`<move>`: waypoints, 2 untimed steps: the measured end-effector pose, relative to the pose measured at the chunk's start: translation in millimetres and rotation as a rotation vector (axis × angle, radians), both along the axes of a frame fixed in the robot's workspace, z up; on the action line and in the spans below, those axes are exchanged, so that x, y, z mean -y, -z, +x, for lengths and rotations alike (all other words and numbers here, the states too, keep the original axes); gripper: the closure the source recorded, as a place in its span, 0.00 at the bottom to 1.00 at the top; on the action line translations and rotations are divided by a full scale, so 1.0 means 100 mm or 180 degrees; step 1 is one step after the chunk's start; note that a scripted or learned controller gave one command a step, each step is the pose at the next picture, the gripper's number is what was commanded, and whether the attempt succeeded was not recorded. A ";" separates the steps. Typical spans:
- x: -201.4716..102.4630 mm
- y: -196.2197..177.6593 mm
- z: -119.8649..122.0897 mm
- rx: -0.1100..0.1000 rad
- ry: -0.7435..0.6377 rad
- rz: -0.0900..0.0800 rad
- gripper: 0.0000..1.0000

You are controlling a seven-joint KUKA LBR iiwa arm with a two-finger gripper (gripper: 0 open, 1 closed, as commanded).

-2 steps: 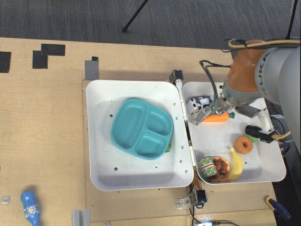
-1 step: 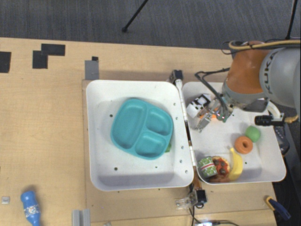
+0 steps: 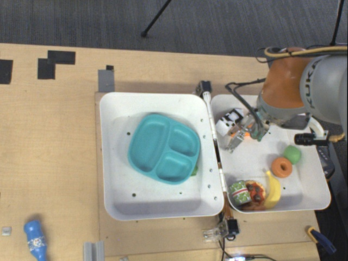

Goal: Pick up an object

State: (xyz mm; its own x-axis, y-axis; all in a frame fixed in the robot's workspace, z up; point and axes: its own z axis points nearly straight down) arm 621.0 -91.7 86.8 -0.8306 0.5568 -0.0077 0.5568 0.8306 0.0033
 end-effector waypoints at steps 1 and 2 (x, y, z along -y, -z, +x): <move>-0.02 0.00 0.25 -0.0037 -0.1627 -0.0030 0.00; -0.03 0.00 0.08 0.0003 -0.0980 -0.0006 0.00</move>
